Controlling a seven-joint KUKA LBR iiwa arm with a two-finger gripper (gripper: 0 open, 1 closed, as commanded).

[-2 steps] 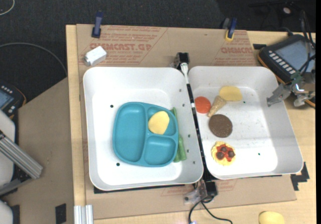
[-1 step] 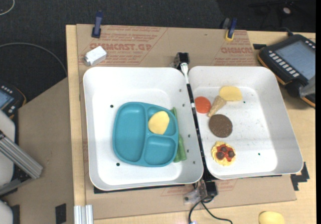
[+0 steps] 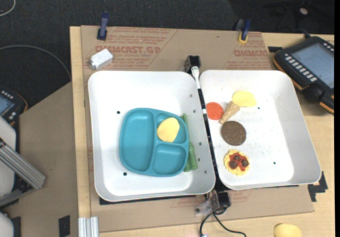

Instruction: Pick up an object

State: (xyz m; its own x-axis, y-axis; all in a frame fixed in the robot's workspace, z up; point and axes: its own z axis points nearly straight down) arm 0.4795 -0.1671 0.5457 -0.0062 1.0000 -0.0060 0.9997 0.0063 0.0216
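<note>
Two shallow white bins sit side by side on a cardboard-covered counter (image 3: 159,44), seen from above at a slant.

The left bin (image 3: 106,92) holds a teal divided tray (image 3: 139,140) with three compartments. A yellow, lemon-like piece (image 3: 168,130) rests in the tray's upper right compartment, on the divider ridge. A green strip (image 3: 190,153) lies along the tray's right edge, between the tray and the bin wall.

A black bar (image 3: 201,104) runs along the seam where the two bins meet.

The right bin (image 3: 281,124) holds a cluster of small toy foods toward its left side. An orange disc (image 3: 214,110) lies nearest the seam. Just beside it is a tan cone (image 3: 229,112), its wide end touching a pale yellow piece (image 3: 244,98). Below these sits a round brown cookie (image 3: 233,133), and below that a small tart with red and dark topping (image 3: 237,162).

A black handheld controller (image 3: 311,68) rests off the counter's far right. The arm and its tool are out of view, so I cannot tell the tool's state.
</note>
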